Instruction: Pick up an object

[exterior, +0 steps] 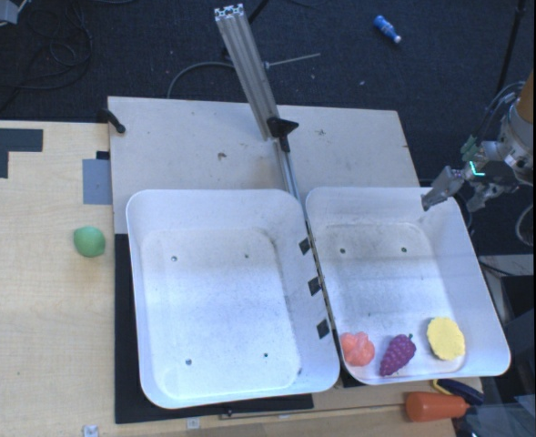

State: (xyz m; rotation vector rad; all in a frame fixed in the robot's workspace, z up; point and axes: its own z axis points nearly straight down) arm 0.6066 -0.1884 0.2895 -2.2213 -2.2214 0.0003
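Three small objects lie along the near edge of the right bin (386, 212): an orange-pink lump (358, 348), a purple bunch of grapes (398, 354) and a yellow piece (446, 338). My gripper (456, 198) hangs over the far right corner of that bin, well away from the three objects. It is open, with nothing between its fingers. One finger (436, 191) reaches over the bin's rim, and the other sits just outside it.
The left bin (213, 299) adjoins the right one. A green ball (89, 241) rests on the wooden bench to the left. An orange item (436, 406) lies outside the right bin's near edge. A slanted metal rail (254, 71) rises behind the bins.
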